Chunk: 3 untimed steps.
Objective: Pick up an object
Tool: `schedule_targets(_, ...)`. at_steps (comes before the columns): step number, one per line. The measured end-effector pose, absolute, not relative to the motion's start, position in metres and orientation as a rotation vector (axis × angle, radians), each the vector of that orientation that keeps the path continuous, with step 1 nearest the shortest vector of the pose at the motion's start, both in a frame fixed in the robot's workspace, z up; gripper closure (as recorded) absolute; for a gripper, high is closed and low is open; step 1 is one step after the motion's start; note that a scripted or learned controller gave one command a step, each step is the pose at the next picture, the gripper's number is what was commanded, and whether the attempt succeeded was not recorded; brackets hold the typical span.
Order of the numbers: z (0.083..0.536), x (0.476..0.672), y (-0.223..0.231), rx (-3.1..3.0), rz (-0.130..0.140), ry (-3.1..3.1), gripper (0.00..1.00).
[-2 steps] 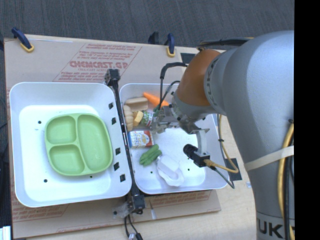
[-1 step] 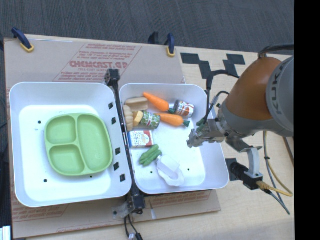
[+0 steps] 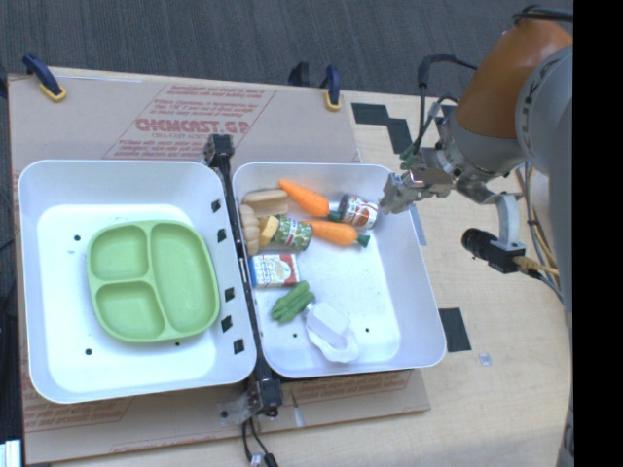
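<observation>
Bottle (image 3: 354,209) seemingly beside end effector (image 3: 397,195)

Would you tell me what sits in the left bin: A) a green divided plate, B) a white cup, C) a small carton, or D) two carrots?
A: the green divided plate lies alone in the left bin, while the carrots and the carton are in the right bin.

A robotics lab; clamps (image 3: 46,78) pin cardboard (image 3: 195,120) to a bench; cabled arm (image 3: 506,95); two white bins (image 3: 39,290).
</observation>
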<state>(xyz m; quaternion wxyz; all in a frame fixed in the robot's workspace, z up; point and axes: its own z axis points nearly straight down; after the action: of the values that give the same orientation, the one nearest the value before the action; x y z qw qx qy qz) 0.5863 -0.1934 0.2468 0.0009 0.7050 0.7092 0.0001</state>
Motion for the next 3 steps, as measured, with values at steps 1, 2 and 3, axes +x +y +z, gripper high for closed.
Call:
schedule_targets(1, 0.163, 0.635, -0.149, 2.217, -0.004, 2.232, 1.00)
schedule_targets(2, 0.180, 0.571, -0.182, 2.218, -0.002, 2.227, 1.00)
schedule_targets(3, 0.180, 0.571, -0.182, 2.218, -0.002, 2.228, 0.00)
